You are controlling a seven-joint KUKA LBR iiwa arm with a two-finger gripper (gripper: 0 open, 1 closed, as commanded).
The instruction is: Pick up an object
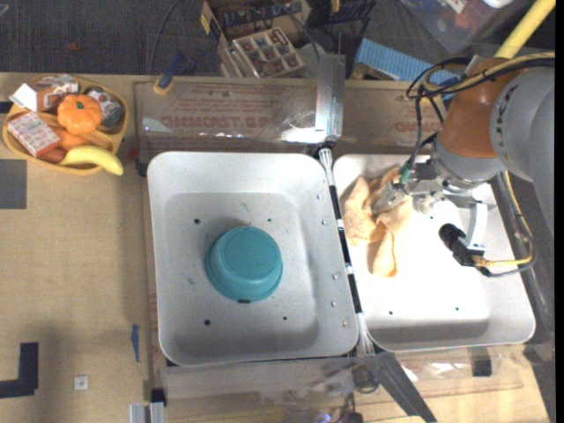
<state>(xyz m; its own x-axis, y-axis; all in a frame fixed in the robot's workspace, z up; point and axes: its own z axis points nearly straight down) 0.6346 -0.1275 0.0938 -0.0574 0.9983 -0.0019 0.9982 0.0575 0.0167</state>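
Your arm [493, 122] reaches in over the right bin [458, 311], gripper [392, 195] on the tan cloth [374, 223]; its grip state can't be made out.

Matt, smooth white plastic for both bins: left bin [167, 192], right bin [493, 320]. Teal bowl [245, 263] in smooth plastic with a dull sheen. Pale yellow cloth [374, 223], soft, crumpled and matt. Bench [70, 271] in light wood, matt. Arm [529, 122] in smooth grey casing, orange band [471, 117] slightly glossy. Gripper [401, 188] in dull metal. Basket [22, 139] holding a glossy orange pumpkin [79, 113] and smooth yellow banana [92, 157].
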